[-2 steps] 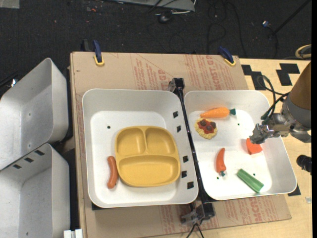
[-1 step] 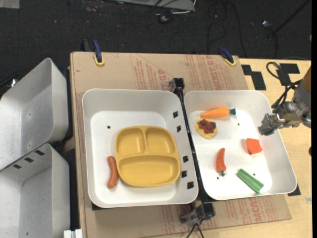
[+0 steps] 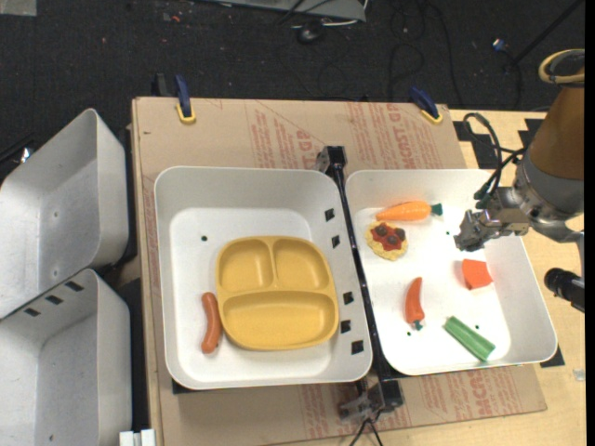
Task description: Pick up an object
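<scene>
While my claw (image 3: pixel 468 234) hovers, jaw state indeterminate, a descent risks clipping the orange block (image 3: pixel 476 274) just below, displacing it.

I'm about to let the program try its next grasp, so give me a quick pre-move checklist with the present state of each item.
1. Tool is over the right bin: ok.
2. Tool free of any object: cannot tell, the fingers are too dark to read.
3. Nearest target, the orange block, lies apart from its neighbours: ok.
4. Carrot and tart spaced for a clean grasp: not ok, they lie close together.
5. Red pepper and green piece lie flat on the bin floor, away from the walls: ok.
</scene>
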`<control>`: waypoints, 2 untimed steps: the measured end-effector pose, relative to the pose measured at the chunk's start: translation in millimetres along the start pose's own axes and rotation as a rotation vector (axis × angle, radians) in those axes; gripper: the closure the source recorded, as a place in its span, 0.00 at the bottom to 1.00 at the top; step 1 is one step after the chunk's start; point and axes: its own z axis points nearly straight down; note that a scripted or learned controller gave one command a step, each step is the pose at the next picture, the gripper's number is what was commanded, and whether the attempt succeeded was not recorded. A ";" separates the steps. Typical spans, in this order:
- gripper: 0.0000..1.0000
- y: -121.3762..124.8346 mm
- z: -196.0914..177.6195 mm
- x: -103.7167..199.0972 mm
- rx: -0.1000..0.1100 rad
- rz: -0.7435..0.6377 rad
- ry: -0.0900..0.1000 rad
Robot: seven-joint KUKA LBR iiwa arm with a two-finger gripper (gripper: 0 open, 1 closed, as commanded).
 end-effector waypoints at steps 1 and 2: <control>1.00 17.4 -7.2 47.7 -0.002 -0.003 0.000; 1.00 33.6 7.4 97.3 0.001 -0.002 0.001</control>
